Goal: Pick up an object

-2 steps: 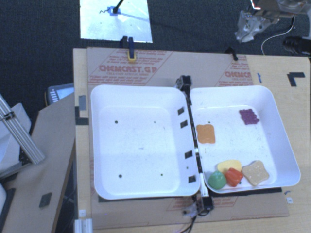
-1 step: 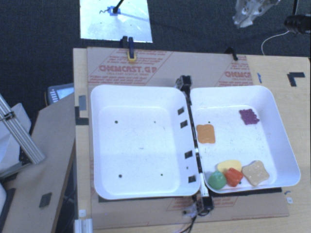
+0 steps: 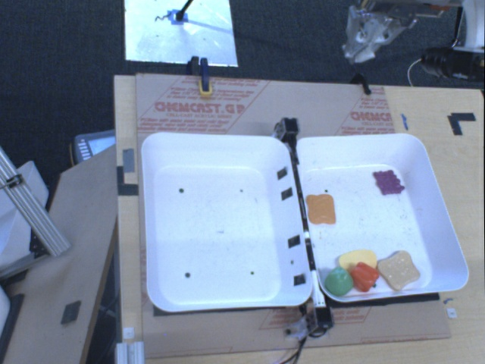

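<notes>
Claw [image 3: 362, 45]: top right, above table, well off bins; grip state unclear.
R bin [image 3: 424, 158]: purple piece [image 3: 388, 181], orange slab [image 3: 321, 209], green ball [image 3: 339, 281], red piece [image 3: 364, 276], toast [image 3: 398, 270], yellow piece [image 3: 356, 258].

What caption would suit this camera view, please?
Gripper raised beyond the right bin, which holds six toy food pieces.

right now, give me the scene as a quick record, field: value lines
gripper: top right, above the bench, away from both bins
left bin: white, shallow
right bin: holds all six items
purple piece: far right part of the right bin
orange slab: near the divider
near-edge cluster: green ball, red piece, yellow piece, toast slice
held: nothing seen between the fingers
</notes>
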You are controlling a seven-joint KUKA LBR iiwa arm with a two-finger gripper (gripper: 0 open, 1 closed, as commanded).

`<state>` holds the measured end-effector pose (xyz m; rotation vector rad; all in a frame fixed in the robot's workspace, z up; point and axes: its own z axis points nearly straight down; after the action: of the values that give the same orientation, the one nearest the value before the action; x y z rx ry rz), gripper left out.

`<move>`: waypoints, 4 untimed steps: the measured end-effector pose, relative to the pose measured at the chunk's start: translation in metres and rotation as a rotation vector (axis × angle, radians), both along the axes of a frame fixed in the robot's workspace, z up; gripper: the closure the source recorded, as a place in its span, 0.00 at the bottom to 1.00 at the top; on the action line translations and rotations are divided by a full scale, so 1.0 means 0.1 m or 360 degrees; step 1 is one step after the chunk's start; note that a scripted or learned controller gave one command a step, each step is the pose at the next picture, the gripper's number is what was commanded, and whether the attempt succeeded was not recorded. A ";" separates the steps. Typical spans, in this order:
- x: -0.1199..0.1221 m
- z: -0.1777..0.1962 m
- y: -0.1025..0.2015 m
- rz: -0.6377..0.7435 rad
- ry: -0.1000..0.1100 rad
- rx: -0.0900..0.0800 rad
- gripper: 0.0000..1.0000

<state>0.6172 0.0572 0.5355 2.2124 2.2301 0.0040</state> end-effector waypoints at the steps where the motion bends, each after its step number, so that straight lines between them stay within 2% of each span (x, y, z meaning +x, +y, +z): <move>1: -0.51 -0.07 0.39 -0.0002 0.0003 -0.0001 1.00; 2: -0.97 0.00 0.76 0.0001 0.0002 0.0001 1.00; 3: -1.32 0.00 1.15 0.0002 0.0002 0.0001 1.00; 4: -1.31 -1.12 0.99 -0.0013 0.0014 -0.0007 1.00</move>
<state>0.4862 0.1558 0.4236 2.2241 2.2230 -0.0102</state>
